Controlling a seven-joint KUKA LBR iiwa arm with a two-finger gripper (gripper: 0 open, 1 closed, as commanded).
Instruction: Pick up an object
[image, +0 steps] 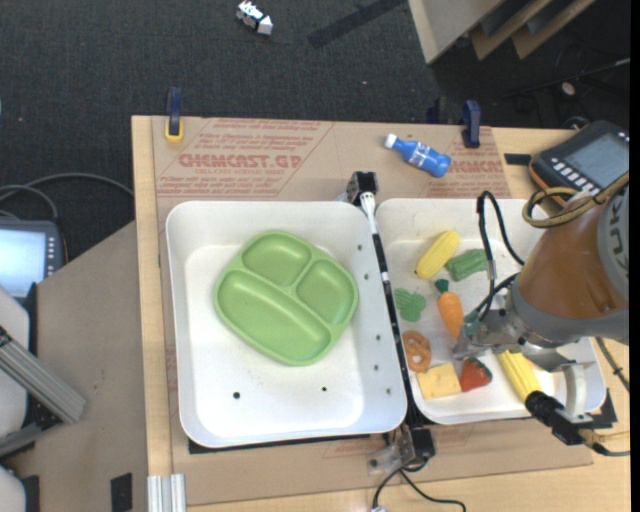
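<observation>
The right bin (400, 222) holds several toy foods: a yellow banana (438, 253), a green pepper (466, 265), a small green piece (408, 303), an orange carrot (451, 312), a brown ring (417, 349), a yellow cheese block (438, 381), a red piece (476, 376) and a yellow corn cob (519, 372). My gripper (468, 343) is low in this bin, just right of the carrot and above the red piece. The arm's bulk hides its tip.
The left bin (190, 330) holds a green divided plate (287, 295). A blue bottle (420, 155) lies on the bench behind the right bin. A black cable (487, 225) loops over the right bin's back, and a pendant (585, 165) sits at the far right.
</observation>
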